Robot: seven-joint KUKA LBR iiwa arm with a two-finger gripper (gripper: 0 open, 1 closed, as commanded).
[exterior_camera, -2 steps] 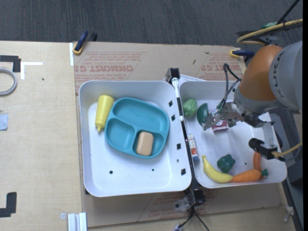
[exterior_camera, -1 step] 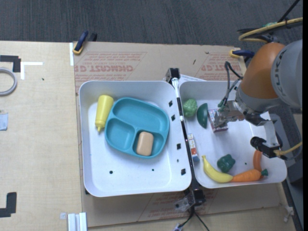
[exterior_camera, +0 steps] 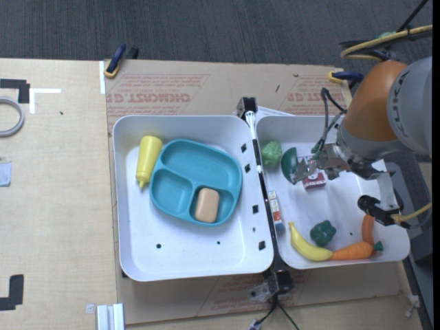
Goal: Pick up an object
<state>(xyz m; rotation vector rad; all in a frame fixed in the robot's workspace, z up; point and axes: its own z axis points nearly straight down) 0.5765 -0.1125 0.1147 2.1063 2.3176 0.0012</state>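
Gripper (exterior_camera: 311, 172) low in right white bin (exterior_camera: 344, 191), over small red-and-white carton (exterior_camera: 315, 180), beside dark green rounded piece (exterior_camera: 289, 162). Cannot tell its state. Nothing visibly lifted; pick not yet done. Banana (exterior_camera: 308, 245), carrot (exterior_camera: 354, 251), green broccoli-like toy (exterior_camera: 322, 232) lie near front wall.

Two shallow white plastic bins (exterior_camera: 137, 253) sit on a tan cardboard-covered table (exterior_camera: 55, 218) printed with faded red lettering. The left bin holds a turquoise three-part plastic plate (exterior_camera: 179, 177), a beige rounded bread-like lump (exterior_camera: 206, 205) and a yellow squeeze bottle (exterior_camera: 146, 158). The right bin holds a pale green ball (exterior_camera: 271, 152), a dark green bowl-like piece (exterior_camera: 289, 161), a yellow banana (exterior_camera: 306, 245), a dark green leafy toy (exterior_camera: 322, 232) and an orange carrot (exterior_camera: 352, 251). The grey arm (exterior_camera: 412, 108) wears an orange band.
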